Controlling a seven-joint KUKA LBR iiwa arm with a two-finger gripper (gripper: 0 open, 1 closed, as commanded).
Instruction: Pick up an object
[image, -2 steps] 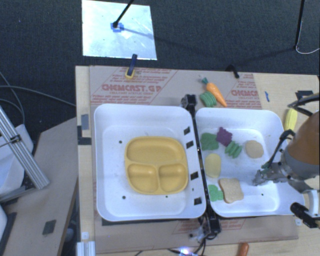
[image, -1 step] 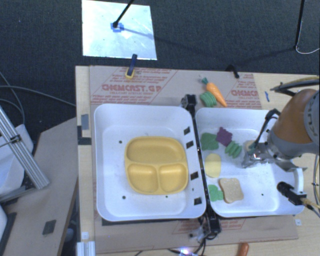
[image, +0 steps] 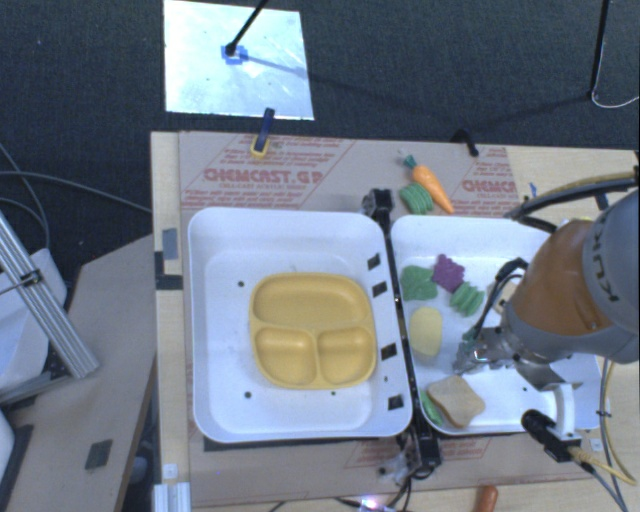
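Camera view: arm (image: 575, 290) reached in from the right over the right bin (image: 500, 232), pincer (image: 472, 352) low beside the pale yellow food piece (image: 427, 330). Whether the pincer was apart or together, cannot tell. Nearby lay the sandwich (image: 456, 401), purple grapes (image: 448, 271) and green pieces (image: 418, 283). Yellow divided plate (image: 308, 329) sat in the left bin (image: 220, 300). Carrot (image: 431, 184) lay on the desk (image: 330, 165), outside the bins

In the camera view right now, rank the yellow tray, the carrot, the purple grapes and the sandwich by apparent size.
1. yellow tray
2. sandwich
3. carrot and purple grapes: these look too alike to rank.
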